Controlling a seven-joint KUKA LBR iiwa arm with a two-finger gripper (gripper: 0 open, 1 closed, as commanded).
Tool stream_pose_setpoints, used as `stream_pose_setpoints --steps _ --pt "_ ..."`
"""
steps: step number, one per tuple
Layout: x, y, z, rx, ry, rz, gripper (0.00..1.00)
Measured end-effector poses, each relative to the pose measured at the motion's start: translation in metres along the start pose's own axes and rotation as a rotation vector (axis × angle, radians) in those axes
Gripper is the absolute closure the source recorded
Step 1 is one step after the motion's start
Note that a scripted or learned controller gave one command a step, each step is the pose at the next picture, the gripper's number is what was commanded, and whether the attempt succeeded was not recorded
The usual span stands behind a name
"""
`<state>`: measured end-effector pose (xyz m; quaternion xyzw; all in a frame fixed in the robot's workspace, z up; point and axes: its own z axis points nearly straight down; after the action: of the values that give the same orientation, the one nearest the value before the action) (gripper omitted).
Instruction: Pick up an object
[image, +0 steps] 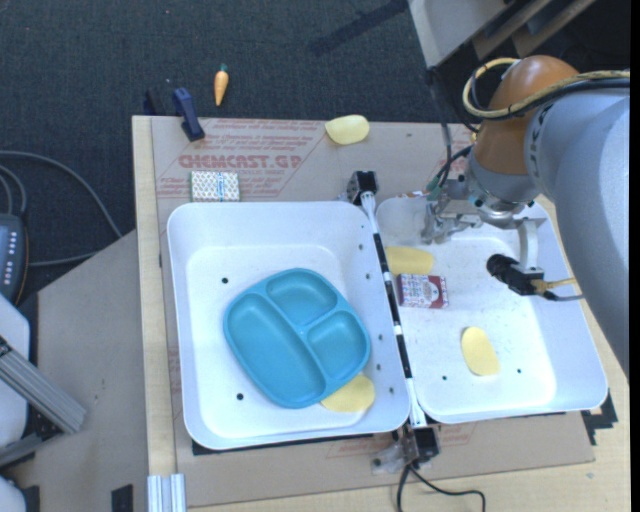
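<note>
My gripper (438, 230) hangs over the back left corner of the right bin (570, 370), pointing down. Just in front of it, to the left, a flat yellow piece (410, 260) lies against the bin's left wall. A small red and white packet (422, 291) sits right in front of that piece. Further forward in the same bin lies a yellow oval (480, 352). Nothing shows between the gripper and the bin floor.
The left bin (200, 240) holds a blue divided plate (296, 335) with a yellow piece (350, 396) tucked under its front edge. Behind the bins on the board lie a yellow lump (347, 129), a patterned packet (215, 185) and a blue clip (187, 112). A small carrot (221, 85) lies beyond the board.
</note>
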<state>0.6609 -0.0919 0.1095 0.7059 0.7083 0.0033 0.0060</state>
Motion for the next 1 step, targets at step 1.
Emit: stream_pose_setpoints --steps 1 --pt "0.0001 -0.0002 0.0002 0.001 0.000 0.000 0.00"
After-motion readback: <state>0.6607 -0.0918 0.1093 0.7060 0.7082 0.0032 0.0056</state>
